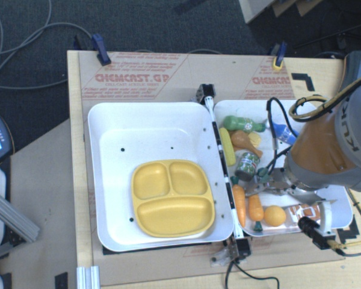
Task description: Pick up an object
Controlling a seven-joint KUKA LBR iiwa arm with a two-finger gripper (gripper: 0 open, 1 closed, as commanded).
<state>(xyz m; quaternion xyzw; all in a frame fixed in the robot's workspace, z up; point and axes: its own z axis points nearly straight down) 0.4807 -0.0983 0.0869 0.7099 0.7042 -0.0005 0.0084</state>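
I'm at the approach step: gripper [260, 178] low in right bin [343, 218], near can [248, 163]. Can't tell the claw's state. Next: descend and centre.

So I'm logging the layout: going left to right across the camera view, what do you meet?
Left white bin → yellow divided plate → carrot → orange → the arm's orange band.
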